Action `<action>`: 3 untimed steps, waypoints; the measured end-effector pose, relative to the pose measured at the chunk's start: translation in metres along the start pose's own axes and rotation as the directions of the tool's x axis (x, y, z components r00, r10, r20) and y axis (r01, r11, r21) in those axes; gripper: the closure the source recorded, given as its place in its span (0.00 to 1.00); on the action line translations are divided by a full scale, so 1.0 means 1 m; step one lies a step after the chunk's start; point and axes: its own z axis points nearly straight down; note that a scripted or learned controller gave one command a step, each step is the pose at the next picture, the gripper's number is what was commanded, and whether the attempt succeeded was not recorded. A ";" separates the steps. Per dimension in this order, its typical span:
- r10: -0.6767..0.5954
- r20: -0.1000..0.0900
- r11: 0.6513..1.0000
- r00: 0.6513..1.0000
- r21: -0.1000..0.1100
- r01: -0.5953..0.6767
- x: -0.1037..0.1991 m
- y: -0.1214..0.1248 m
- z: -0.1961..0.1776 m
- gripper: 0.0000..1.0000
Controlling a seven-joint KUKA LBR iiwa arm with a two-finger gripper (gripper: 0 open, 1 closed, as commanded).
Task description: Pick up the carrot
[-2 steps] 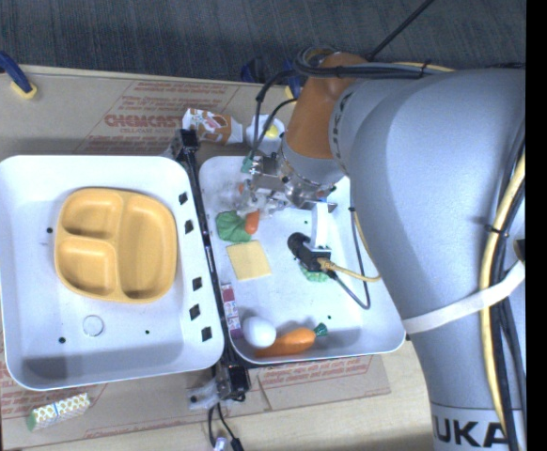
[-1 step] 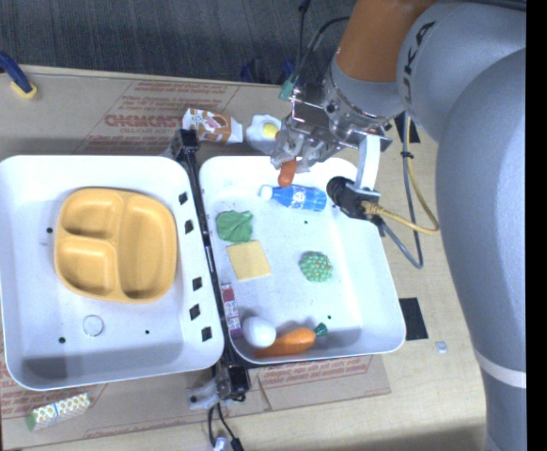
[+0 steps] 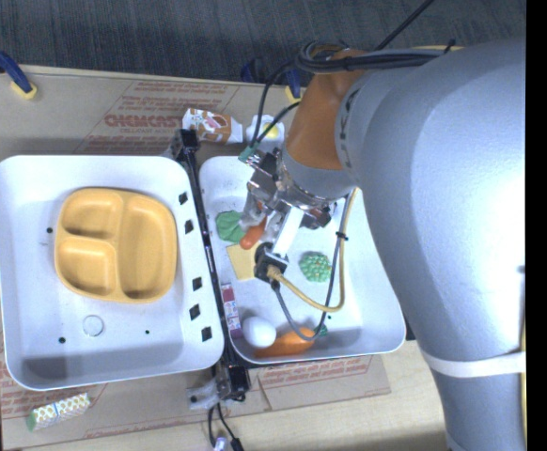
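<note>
The carrot [image 3: 290, 342] lies along the near wall of the right bin [image 3: 379, 280], orange with a small green top at its right end. My gripper [image 3: 254, 222] is further back, over the left middle of that bin, well apart from the carrot. A small orange-red piece [image 3: 252, 239] sits right at the gripper's tip, and the view does not settle whether it is held. The arm covers the bin's far right part.
A white egg [image 3: 259, 332] touches the carrot's left end. A green leafy piece [image 3: 227, 224], a yellow flat piece [image 3: 242, 263] and a green bumpy ball [image 3: 315, 267] lie around the gripper. The left bin [image 3: 15, 252] holds a yellow divided tray [image 3: 117, 242].
</note>
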 end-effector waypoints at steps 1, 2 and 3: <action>0.047 -0.001 0.999 0.999 -0.004 -0.047 0.001 0.057 -0.091 1.00; 0.476 -0.001 0.879 0.879 0.002 -0.476 -0.021 0.021 0.000 1.00; 0.361 -0.001 0.933 0.933 0.000 -0.361 -0.002 -0.056 -0.002 1.00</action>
